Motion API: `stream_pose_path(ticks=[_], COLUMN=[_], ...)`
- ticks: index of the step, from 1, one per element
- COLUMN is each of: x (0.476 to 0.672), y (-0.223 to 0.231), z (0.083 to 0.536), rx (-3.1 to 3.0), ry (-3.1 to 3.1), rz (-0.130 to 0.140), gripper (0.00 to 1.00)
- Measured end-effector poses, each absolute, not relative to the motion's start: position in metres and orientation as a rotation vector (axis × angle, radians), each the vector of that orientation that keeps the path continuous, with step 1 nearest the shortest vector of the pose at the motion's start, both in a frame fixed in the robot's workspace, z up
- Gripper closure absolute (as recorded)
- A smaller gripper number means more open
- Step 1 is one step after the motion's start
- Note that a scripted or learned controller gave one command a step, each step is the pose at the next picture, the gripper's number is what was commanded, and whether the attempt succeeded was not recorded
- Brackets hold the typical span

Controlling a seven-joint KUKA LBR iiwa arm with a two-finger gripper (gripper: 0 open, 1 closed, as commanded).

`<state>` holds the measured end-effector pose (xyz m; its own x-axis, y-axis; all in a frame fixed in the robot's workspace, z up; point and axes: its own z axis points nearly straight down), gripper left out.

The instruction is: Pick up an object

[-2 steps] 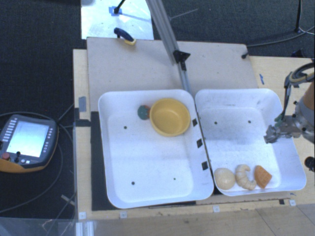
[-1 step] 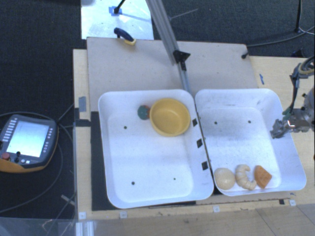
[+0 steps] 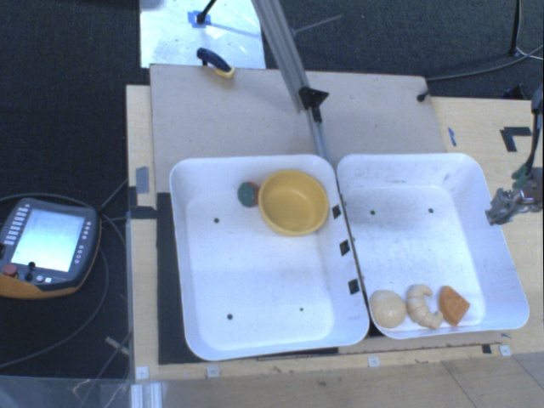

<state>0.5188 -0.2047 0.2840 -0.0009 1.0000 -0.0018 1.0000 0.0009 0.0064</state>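
Observation:
The right bin holds three small items along its near edge: a cream egg-shaped piece, a pale curled piece and an orange wedge. The left bin holds a yellow bowl at its far side, and a small dark green ball touches the bowl's left side. My gripper hangs small and grey at the frame's right edge, over the right bin's right rim, well apart from every item.
A slanted metal pole crosses the board behind the bins. A handheld control pendant lies on the floor to the left. A yellow and blue clamp sits at the board's far edge.

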Motion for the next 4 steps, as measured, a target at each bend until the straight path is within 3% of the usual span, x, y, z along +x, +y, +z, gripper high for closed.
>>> stream_pose_path(ticks=[2,4], x=[0.557,0.581], y=[-0.098,-0.005], z=[0.282,0.258], rx=[2.215,2.217], ry=[2.228,2.227], rz=[0.002,0.0], gripper=[1.0,1.0])
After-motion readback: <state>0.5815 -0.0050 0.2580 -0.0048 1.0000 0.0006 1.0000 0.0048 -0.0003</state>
